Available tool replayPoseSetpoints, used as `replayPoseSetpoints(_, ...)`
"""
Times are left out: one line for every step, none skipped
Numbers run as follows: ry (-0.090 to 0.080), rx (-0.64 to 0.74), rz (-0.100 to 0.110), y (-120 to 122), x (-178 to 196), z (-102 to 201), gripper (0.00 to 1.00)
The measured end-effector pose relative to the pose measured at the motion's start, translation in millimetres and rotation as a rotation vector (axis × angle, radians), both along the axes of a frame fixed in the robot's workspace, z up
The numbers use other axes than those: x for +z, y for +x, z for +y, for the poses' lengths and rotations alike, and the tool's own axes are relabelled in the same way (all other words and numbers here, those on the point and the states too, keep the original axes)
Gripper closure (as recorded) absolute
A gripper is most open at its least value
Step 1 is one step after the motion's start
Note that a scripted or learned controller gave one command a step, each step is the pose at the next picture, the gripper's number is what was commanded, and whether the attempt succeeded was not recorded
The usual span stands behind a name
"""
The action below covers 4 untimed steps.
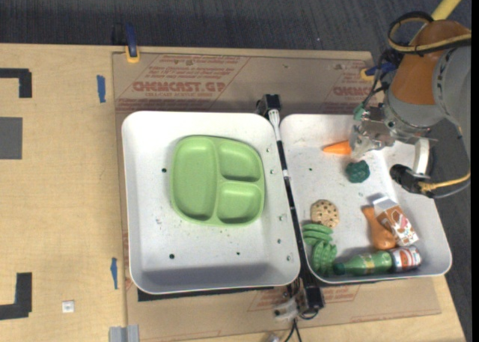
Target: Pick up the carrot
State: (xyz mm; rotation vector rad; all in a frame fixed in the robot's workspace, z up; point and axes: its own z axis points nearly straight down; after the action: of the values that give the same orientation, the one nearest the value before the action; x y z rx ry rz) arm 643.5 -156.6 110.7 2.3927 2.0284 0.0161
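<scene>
Hand [364,146] low in upper part of right bin [441,247], right of frame; opening not discernible. Carrot [337,148] just left of hand, touching or nearly, lying on bin floor. Dark green lump [358,171] just below hand. Cookie [325,213], bottle [378,262] lower in bin. Green divided plate [218,179] in left bin [142,206].

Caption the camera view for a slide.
End effector over the carrot in the right bin; green plate left.
</scene>
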Motion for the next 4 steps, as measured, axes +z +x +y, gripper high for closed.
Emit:
replayPoseSetpoints(0.000, 0.000, 0.000, 0, 0, 0, 0.00)
replayPoseSetpoints(-0.001, 0.000, -0.002, 1, 10, 0, 1.00)
replayPoseSetpoints(-0.001, 0.000, -0.002, 1, 10, 0, 0.00)
replayPoseSetpoints(-0.003, -0.076, 0.010, 5, -16, 10, 0.00)
